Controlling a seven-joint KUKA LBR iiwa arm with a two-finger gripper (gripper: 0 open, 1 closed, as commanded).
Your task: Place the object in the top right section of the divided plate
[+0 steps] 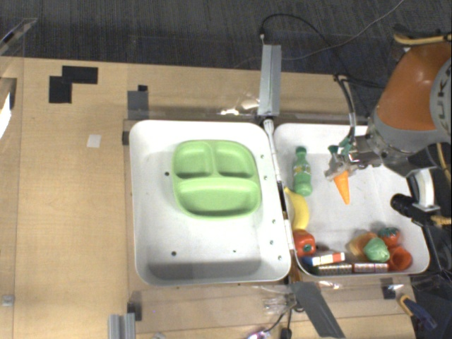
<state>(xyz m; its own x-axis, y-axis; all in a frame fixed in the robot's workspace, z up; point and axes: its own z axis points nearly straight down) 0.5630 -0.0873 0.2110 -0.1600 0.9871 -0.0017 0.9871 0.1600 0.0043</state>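
Observation:
A green divided plate point(215, 179) lies in the left bin point(152, 256), with two small sections at the top and one wide section below. Its top right section point(235, 159) holds nothing. Over the right bin point(385, 203), my gripper point(342, 168) is shut on the wide end of an orange toy carrot point(343, 189). The carrot hangs with its tip pointing down and toward me, to the right of the plate and across the wall between the bins.
In the right bin, a green bottle point(302, 171) and a banana point(300, 209) lie along the left wall. A red tomato point(305, 244), a green pepper point(376, 249) and other toys crowd the near edge. A metal post point(270, 83) stands behind the bins.

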